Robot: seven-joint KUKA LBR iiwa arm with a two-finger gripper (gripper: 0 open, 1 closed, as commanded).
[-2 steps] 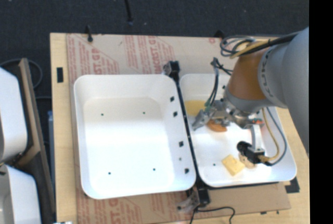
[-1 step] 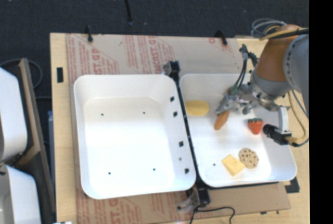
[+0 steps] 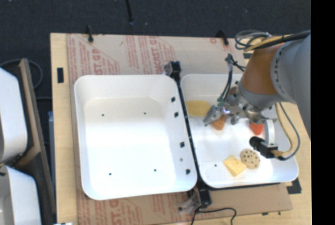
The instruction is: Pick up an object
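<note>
The right bin point(image 3: 272, 174) holds several small objects. An orange piece point(image 3: 219, 123) lies near its middle, and my gripper point(image 3: 222, 115) is low over the bin directly above it, partly covering it. A flat yellow object point(image 3: 197, 108) lies just left of the gripper by the divider. A red-orange piece point(image 3: 256, 127) sits to the gripper's right, half under the wrist. Near the front of the bin a yellow block point(image 3: 235, 165) and a round brown cookie point(image 3: 250, 158) lie side by side.
The left bin point(image 3: 84, 114) stands beside the right one, the two meeting at a black-clipped rim point(image 3: 183, 124). The arm's orange band point(image 3: 259, 72) and grey body cover the right bin's far right corner. A black cable end point(image 3: 260, 146) hangs over the bin near the cookie.
</note>
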